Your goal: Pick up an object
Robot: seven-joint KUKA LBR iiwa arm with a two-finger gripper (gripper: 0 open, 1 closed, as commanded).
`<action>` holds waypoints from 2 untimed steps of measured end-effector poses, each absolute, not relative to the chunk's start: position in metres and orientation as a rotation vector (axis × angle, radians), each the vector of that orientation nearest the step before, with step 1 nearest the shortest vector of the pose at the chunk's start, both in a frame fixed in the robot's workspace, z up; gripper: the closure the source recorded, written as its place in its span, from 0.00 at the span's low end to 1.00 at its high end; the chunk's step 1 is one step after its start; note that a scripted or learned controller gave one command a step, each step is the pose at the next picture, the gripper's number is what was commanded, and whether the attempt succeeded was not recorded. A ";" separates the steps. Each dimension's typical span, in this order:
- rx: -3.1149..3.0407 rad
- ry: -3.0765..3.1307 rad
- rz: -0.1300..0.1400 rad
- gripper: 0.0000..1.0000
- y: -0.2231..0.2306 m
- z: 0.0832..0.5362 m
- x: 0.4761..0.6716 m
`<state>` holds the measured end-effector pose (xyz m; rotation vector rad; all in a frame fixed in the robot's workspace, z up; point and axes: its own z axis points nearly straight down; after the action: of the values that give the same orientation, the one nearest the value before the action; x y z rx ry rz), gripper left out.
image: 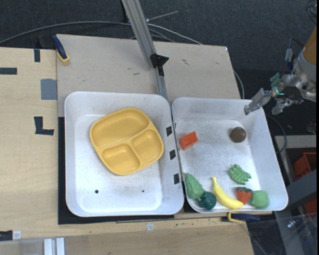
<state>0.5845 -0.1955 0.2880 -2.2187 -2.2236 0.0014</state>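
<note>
1. The gripper [266,102] hangs at the right of the camera view, just past the upper right corner of the right bin [212,106]; the grey arm with its orange band [311,49] shows at the right edge of the view.
2. Its two fingers [253,105] are spread apart with nothing between them; they stand above the bin's rim, and no object touches them.
3. The right bin holds the loose objects. A small orange block [188,139] lies near its left wall, and a brown ball [237,134] lies in its upper right part, below and to the left of the gripper and well apart from the block.
4. A green leafy toy [239,173] lies lower on the right side of this bin, on its own.
5. Along the near edge of the bin there is a crowded row: a green vegetable toy [193,185], a dark teal round piece [206,200] just beside it, a yellow banana [225,195], a red strawberry [244,195] and a light green round fruit [260,198] in the near right corner.
6. The left bin [77,142] holds a yellow divided plate [126,140], turned at a slant, with three compartments.
7. Both bins sit side by side on the table [21,158], their inner walls touching. A grey metal rail [140,25] slants down from the top of the view to where the bins meet.
</note>
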 end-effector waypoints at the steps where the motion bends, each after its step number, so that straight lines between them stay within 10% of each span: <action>1: -2.219 -2.224 0.002 0.00 -0.196 0.288 0.584; 2: -2.217 -2.221 0.006 0.00 -0.192 0.244 0.585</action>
<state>0.5848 -0.1916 0.2443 -2.2166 -2.2214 0.0059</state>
